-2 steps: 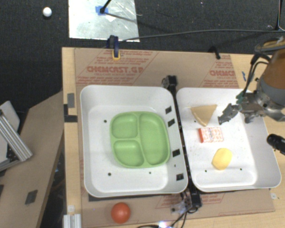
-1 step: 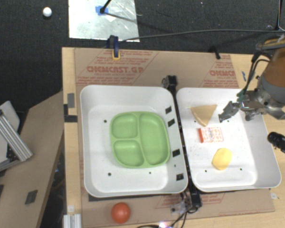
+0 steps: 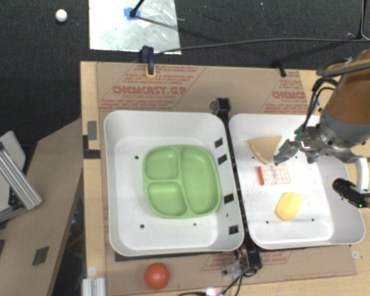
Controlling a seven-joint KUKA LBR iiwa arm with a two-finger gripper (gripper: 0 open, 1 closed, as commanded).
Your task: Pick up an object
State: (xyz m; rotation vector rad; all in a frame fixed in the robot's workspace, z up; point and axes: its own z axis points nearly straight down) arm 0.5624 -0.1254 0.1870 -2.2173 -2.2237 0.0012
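The right bin holds three objects. A tan wedge lies near its back left. In front of the wedge lies a small red and white packet. A yellow rounded object rests closer to the front. My gripper hangs over the right bin, just right of the tan wedge and above the packet. Its dark fingers point left and down toward the wedge. Nothing shows between them.
The left bin holds a green divided plate. A red ball lies on the bench in front of the bins. Black clips run along the divider between the bins. The arm's grey body overhangs the right bin's far right corner.
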